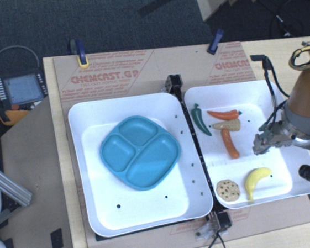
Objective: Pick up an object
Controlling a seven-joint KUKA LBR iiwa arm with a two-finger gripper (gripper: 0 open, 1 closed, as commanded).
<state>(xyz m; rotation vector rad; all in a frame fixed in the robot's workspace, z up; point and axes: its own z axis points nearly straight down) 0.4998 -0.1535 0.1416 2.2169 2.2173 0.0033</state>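
- Here, two shallow white bins sit side by side on a brown board printed with red lettering; the left bin (88,172) and the right bin (263,94) both have smooth, rounded corners.
- A glossy blue plate (140,151) with three compartments lies in the middle of the left bin, tilted.
- In the right bin, from far to near: a slim curved green pepper (200,120) at the left, a red pepper (223,114), a pale tan piece (226,125) beneath it, an orange carrot (230,142), then a round speckled cookie (227,190) and a yellow banana (256,180).
- The gripper (264,142) hangs low over the right bin's right side, right of the carrot and beyond the banana; nothing shows between its tips, and their spread cannot be told.
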